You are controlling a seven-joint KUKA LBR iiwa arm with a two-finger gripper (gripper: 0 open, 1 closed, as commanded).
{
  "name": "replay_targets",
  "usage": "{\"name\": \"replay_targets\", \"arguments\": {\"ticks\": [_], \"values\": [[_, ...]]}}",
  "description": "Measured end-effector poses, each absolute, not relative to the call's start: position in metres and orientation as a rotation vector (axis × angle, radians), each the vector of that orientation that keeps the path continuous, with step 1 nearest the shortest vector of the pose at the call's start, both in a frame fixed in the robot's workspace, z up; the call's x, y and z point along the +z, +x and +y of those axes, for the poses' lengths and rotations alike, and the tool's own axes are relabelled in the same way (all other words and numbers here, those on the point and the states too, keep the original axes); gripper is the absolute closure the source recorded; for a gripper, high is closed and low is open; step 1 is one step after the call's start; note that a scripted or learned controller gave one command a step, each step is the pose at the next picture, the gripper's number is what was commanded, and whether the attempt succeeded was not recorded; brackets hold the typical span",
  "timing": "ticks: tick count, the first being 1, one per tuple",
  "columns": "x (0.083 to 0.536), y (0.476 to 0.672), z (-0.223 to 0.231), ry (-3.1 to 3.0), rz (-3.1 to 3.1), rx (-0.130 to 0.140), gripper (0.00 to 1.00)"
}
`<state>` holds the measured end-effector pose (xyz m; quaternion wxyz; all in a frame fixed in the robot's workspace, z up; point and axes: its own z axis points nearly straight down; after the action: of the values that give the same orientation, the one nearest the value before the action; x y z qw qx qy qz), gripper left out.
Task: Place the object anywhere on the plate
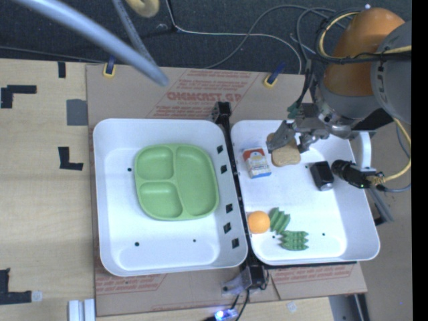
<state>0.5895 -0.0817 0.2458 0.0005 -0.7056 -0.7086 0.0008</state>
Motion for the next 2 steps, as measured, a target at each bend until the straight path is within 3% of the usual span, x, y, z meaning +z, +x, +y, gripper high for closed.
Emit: {"name": "replay_targets", "arguments": {"ticks": [1, 2], "values": [[0.241, 0.609, -0.022, -2.213, -2.228, 0.001, 1.0], [0.233, 0.609, 0.032, -2.213, -2.226, 0.003, 1.0]]}}
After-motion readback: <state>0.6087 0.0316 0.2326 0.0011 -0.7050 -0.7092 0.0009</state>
